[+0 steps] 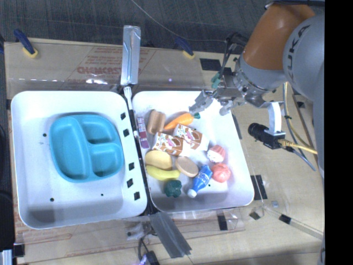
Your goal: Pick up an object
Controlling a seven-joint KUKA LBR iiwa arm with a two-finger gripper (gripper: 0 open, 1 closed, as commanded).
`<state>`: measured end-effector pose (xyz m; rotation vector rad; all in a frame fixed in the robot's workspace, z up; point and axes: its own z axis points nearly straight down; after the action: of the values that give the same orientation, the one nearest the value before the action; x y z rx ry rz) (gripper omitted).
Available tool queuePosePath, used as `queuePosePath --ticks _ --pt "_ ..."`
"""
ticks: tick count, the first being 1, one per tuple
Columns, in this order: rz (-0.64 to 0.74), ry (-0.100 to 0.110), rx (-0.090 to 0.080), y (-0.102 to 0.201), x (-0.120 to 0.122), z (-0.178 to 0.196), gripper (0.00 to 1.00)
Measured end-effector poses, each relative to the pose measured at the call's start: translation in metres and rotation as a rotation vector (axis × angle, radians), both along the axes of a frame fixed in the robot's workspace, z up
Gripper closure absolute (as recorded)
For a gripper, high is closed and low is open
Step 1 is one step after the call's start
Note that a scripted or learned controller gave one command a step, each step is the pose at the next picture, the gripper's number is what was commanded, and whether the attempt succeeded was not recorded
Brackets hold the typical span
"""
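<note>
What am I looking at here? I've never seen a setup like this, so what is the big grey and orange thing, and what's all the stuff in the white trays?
The grey and orange thing is a robot arm, reaching in from the right. One camera fixed above the bench looks down at a slant. At the arm's tip is its end effector, hovering over the far edge of the right bin. I see nothing held in it. That bin holds toy food: a carrot, a banana, a small blue bottle, cartons and more. The left bin holds a blue divided tray. The arm's job is to pick something up.
</note>
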<state>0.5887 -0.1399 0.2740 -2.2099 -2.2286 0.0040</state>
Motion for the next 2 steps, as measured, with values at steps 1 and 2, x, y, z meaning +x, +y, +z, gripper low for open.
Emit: queuePosePath --ticks 1,2 --pt "0.006 0.001 0.001 0.0011 0.0007 0.01 1.0" --pt "0.006 0.002 0.0 0.0009 0.0006 0.0098 0.0"
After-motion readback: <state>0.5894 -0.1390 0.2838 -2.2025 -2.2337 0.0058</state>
